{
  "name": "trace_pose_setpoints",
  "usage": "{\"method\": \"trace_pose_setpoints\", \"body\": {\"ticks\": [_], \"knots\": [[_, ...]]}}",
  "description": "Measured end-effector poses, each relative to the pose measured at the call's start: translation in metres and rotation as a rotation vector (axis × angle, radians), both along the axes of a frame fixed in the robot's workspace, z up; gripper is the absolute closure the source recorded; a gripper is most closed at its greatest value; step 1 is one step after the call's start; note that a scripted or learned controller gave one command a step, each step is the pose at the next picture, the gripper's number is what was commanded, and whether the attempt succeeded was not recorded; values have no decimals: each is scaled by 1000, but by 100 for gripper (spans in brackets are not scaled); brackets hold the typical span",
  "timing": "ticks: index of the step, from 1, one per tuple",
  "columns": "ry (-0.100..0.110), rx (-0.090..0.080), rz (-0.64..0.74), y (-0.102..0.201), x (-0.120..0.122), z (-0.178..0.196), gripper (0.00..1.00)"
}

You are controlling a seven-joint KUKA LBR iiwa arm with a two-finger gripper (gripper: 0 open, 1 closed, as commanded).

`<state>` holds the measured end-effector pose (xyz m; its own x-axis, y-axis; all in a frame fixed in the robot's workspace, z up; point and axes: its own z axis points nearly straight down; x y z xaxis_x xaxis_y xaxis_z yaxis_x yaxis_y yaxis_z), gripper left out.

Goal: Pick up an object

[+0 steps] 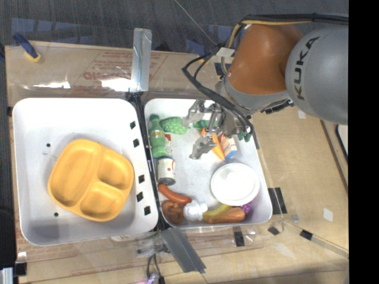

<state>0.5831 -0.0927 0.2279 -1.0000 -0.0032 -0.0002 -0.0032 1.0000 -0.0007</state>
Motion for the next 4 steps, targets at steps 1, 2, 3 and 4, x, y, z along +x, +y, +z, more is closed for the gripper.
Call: {"method": "trace_pose_setpoints", "body": {"ticks": [1, 2, 3, 4], "knots": [[10, 2, -171, -67, 29, -134, 0], [-2, 0, -162, -66, 33, -118, 100], [-15, -1, -302, -51, 61, 42, 100], [-5, -1, -563, -103, 42, 95, 100]]}}
